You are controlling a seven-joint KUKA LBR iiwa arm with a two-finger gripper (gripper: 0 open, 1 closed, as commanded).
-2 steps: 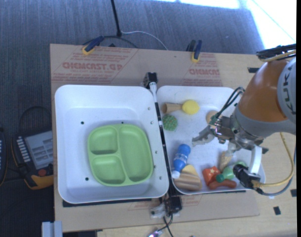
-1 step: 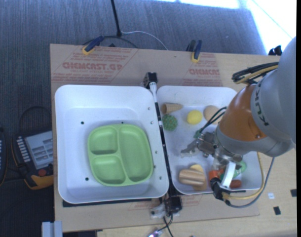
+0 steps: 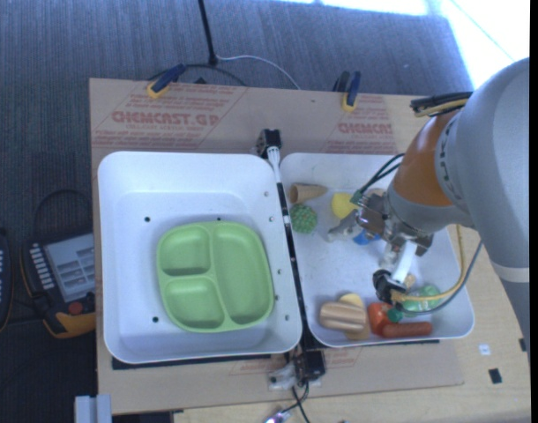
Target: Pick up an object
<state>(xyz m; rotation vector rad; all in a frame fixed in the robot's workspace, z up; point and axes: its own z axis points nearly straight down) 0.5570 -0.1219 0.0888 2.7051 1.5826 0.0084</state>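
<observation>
The gripper [image 3: 355, 221] sits low inside the right bin [image 3: 454, 324], just to the right of the green ball [image 3: 304, 220]. Whether it is open or closed I cannot tell, because the wrist covers it from above, and no object shows in its grasp.

Nothing looks lifted, so by my reading the pick is not yet made. The closing, the grip and the raise all remain.

The candidates all lie in that bin:
- a cone [image 3: 306, 192] just behind the green ball
- a yellow piece [image 3: 341, 204] to the ball's right, close against the gripper
- a bun [image 3: 342, 314] well in front of the ball
- a red piece [image 3: 406, 330] in front of the ball and farther right

A green plate [image 3: 214, 274] lies to the ball's left, in the other bin, and seems outside this attempt
</observation>
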